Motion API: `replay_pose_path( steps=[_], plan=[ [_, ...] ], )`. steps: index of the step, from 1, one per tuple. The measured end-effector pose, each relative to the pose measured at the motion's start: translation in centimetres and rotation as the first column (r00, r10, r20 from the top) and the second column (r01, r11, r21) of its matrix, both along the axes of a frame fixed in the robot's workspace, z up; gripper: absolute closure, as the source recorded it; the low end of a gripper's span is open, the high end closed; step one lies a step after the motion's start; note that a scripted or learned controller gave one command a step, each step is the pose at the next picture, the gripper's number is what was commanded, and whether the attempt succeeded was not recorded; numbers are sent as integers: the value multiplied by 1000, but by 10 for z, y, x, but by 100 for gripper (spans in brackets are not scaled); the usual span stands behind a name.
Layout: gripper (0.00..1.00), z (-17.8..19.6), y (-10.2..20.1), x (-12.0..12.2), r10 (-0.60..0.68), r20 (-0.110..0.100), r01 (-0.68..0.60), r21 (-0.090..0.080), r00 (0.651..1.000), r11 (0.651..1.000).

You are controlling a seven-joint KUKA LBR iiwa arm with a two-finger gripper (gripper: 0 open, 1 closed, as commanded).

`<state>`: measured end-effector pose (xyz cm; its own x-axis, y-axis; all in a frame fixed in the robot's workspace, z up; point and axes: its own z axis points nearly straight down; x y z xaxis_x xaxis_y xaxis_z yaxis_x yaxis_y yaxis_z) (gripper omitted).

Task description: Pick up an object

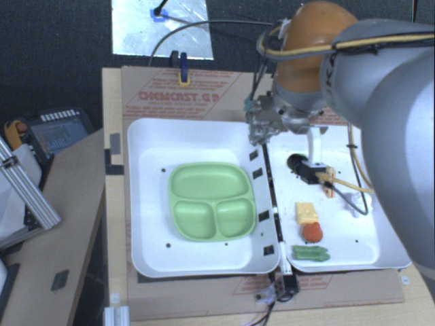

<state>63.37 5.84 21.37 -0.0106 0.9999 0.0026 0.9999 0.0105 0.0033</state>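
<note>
- gripper [259,133] hangs over the seam where the two bins meet, at the far end, nothing seen in it
- cannot tell whether it is released or clenched, the wrist blocks the tip
- candidate things all in the right bin [370,246], near end: yellow block [306,213], red ball [312,232] touching or just beside the block's near edge, green pod [310,252] just beyond that, close to the bin's near rim
- the three sit in a short column, each close to the next, all near the seam side of the bin
- key relation: the column lies toward the view's bottom and a bit right of the gripper, well apart from it; the move is mostly a pull toward the near rim plus a small shift into the right bin
- block is nearest to the gripper, pod farthest
- pod's long axis runs left-right across the view; block's runs roughly far-near; a grasp should probably close across the short side
- left bin [146,182] holds a green plate [211,201], flat, to the gripper's near-left; looks like a poor pick
</note>
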Motion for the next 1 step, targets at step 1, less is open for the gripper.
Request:
replay_pose_path(
  steps=[1],
  plan=[
    [100, 3, 43, 0, -2, -1, 2, -1, 1000, 1000]
  ],
)
